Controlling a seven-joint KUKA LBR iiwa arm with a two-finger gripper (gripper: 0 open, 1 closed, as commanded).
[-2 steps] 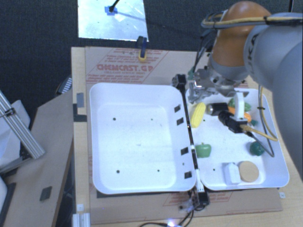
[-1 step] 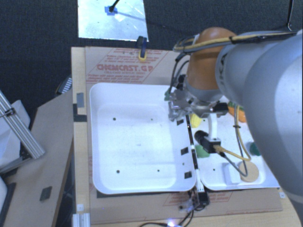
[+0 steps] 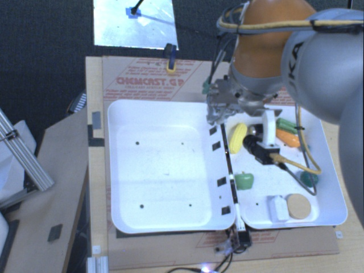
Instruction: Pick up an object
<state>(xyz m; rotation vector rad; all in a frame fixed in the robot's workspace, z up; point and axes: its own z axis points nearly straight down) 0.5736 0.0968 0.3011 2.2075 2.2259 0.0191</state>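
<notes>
My gripper [image 3: 218, 114] hangs over the far end of the divider between the two bins, at the right bin's [image 3: 333, 209] back left corner. A yellow corn-like piece [image 3: 237, 137] lies just to its right and nearer. Beyond that sit an orange carrot [image 3: 288, 140] and a green piece [image 3: 286, 125]. Nearer the front are a green pepper [image 3: 244, 180], a teal object [image 3: 309, 179], a white block [image 3: 278, 208] and a round tan biscuit [image 3: 299, 206]. The arm hides the bin's far edge.
The left bin [image 3: 122, 118] lies beside the right one, joined along a ridge with black clips [image 3: 222, 181]. Both rest on a cardboard sheet [image 3: 148, 79]. A blue and yellow clamp [image 3: 170, 58] stands behind them.
</notes>
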